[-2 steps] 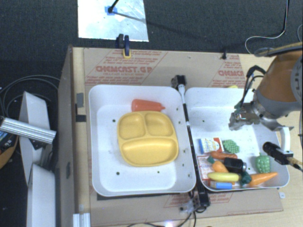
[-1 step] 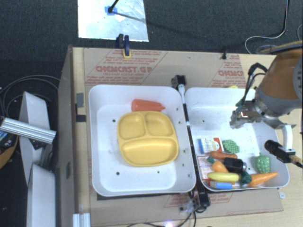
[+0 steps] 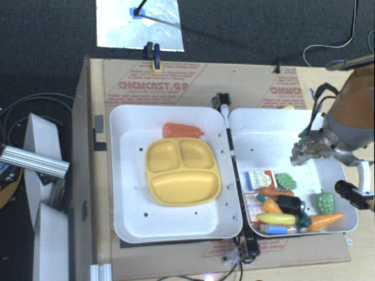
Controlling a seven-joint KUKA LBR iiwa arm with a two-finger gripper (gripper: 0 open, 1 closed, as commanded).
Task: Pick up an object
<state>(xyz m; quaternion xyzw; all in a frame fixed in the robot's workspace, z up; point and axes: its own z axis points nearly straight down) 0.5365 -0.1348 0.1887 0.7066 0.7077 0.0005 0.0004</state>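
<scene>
Yellow plastic toy banana (image 3: 276,219) lies at the right white bin's (image 3: 258,127) near edge among crowded toys; probably light, rigid, slippery, best pinched across its middle; whether the gripper (image 3: 304,152) above is clenched, I cannot tell.

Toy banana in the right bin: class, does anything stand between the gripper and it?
Yes. Between the gripper and the toy banana lie a small carton, a green toy and a black object.
</scene>
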